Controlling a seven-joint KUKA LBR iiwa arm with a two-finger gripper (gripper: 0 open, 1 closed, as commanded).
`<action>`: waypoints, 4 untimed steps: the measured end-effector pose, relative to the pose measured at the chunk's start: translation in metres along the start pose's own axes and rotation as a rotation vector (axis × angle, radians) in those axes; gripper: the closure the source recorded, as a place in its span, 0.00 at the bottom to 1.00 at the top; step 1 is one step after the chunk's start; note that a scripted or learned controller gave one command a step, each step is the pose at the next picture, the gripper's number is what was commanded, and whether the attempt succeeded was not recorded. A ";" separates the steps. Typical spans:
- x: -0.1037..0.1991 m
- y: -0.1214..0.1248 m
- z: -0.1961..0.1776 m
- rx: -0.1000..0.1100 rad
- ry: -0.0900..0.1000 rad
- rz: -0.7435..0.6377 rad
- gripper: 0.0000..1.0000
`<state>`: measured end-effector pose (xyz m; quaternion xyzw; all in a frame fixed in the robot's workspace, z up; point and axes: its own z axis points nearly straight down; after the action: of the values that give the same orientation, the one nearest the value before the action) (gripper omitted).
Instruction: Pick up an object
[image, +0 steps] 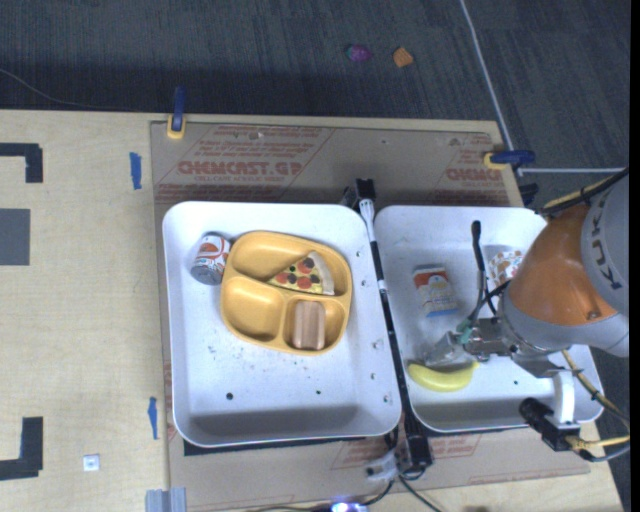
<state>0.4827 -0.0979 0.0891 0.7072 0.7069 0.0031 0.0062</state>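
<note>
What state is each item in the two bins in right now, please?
Yellow divided tray: flat in the left bin, holding a pizza slice and a brown block.
Can: on its side, against the tray.
Banana: lying flat in the right bin, by the gripper.
Small carton: lying flat in the right bin.

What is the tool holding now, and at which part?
It cannot be told. The tool is low in the right bin, just above the banana, but no object shows between its tips.
</note>
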 end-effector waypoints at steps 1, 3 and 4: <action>0.001 0.000 0.000 0.000 -0.002 0.002 0.00; 0.002 0.000 0.000 -0.001 -0.005 0.003 0.00; 0.002 0.000 0.000 -0.001 -0.004 0.003 0.00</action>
<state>0.4826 -0.0956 0.0888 0.7084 0.7058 0.0019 0.0081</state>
